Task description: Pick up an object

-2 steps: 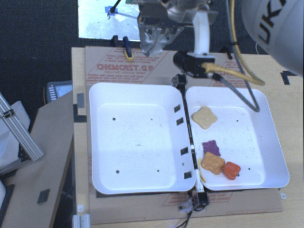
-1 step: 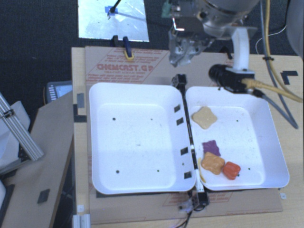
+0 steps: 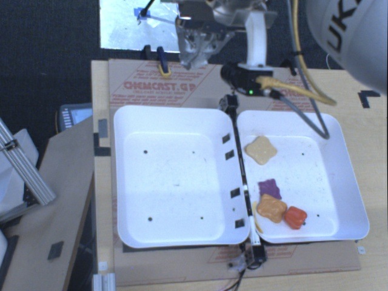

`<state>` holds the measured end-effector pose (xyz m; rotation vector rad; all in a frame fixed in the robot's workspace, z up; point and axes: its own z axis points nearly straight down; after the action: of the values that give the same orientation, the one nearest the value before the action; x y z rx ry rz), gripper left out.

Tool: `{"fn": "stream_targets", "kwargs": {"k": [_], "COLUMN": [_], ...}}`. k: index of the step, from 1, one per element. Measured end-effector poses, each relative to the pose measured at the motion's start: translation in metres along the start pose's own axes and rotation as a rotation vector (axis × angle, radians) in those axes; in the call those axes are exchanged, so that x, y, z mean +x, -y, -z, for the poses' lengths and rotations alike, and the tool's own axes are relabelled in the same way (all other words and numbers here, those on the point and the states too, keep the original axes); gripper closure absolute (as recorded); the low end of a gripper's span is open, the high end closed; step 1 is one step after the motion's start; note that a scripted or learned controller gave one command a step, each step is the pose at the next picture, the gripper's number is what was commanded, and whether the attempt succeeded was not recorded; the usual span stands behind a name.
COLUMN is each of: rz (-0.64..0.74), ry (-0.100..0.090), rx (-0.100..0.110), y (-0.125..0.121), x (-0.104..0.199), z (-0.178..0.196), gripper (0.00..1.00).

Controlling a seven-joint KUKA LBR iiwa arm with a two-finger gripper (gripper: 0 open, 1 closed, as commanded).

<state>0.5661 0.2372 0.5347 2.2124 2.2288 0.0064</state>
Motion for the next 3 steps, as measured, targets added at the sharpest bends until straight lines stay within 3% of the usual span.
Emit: {"fn": "stream_targets", "kwargs": {"k": [1,2,3], "rz": [-0.014,0.003,-0.011], "ry": [0.003,-0.001,0.002], "rx": [0.001,0.001,0.004], "y": [0.032,0.006,0.053], "x": [-0.091,-0.009,-0.085], "z": [0.001,0.000,0.001], "gripper": [1.00,1.00,1.00]}}
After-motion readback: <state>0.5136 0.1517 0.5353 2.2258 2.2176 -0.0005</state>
